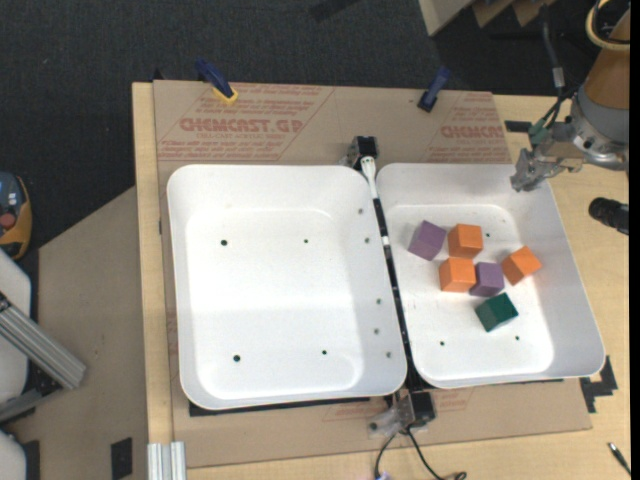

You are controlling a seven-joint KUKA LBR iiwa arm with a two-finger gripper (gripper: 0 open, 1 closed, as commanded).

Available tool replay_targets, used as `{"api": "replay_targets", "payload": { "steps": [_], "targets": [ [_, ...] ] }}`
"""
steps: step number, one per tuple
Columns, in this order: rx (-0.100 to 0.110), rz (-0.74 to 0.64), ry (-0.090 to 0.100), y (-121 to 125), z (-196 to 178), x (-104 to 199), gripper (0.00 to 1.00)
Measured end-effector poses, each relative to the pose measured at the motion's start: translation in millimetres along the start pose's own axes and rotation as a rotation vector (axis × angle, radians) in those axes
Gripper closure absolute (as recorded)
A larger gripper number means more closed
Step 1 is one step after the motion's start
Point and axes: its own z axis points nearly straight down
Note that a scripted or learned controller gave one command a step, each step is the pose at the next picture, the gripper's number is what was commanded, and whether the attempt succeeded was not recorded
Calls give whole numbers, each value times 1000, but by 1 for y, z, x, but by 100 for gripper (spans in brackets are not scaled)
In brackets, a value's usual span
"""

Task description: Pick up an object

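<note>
- My claw (527, 175) hovers over the right bin's (570, 308) far corner; I cannot tell its state.
- Nothing lifted: six blocks (468, 265) lie there.

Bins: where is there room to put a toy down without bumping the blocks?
The left bin has bare floor from wall to wall. In the right bin, the six blocks bunch in the middle: purple, orange, orange, purple, orange, green. Bare strips lie along its near wall and beside the divider. The tool hovers over its far right corner.
</note>
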Motion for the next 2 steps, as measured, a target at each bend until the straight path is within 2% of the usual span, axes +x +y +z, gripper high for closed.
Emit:
{"api": "replay_targets", "payload": {
  "steps": [1, 2],
  "targets": [
    [1, -2, 2, 6, -55, -7, 100],
    [3, -3, 1, 6, -62, -6, 100]
  ]
}}
